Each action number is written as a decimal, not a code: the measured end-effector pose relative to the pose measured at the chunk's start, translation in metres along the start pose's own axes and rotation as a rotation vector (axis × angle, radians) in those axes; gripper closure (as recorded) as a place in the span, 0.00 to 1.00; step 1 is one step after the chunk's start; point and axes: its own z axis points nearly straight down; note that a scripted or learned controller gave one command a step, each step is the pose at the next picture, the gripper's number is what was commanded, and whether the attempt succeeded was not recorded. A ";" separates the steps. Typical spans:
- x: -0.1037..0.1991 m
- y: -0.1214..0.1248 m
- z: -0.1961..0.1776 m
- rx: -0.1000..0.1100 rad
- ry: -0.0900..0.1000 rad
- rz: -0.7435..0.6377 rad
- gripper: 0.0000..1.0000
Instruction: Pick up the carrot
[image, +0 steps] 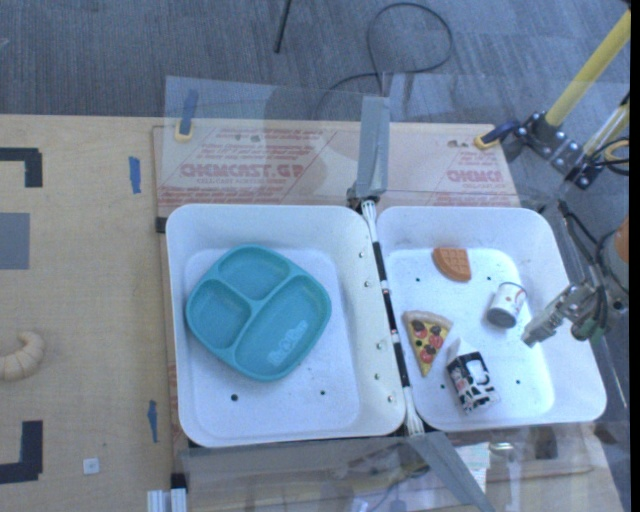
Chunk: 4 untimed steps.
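An orange, rounded, carrot-coloured piece (452, 264) lies at the back of the right bin (572, 398), near its middle. It is the one orange object in the bins, and its shape is too small to make out clearly. My gripper (548, 326) hangs over the right side of the right bin, pointing down and to the left. It is about a hand's width to the right of the orange piece and nearer the front. Closest to it is a small silver can (507, 304), just to its left. Nothing shows held in the gripper.
A pizza slice (427, 339) and a black-and-white carton (470, 381) lie in the front half of the right bin. A teal divided plate (259, 311) fills much of the left bin (200, 420). A pale croissant-like toy (20, 356) rests on the bench at far left.
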 end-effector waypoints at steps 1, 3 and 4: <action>0.070 0.082 0.025 0.001 0.004 -0.079 1.00; 0.098 0.091 0.024 -0.005 0.000 -1.311 1.00; 0.060 0.077 0.026 -0.006 0.000 -1.795 1.00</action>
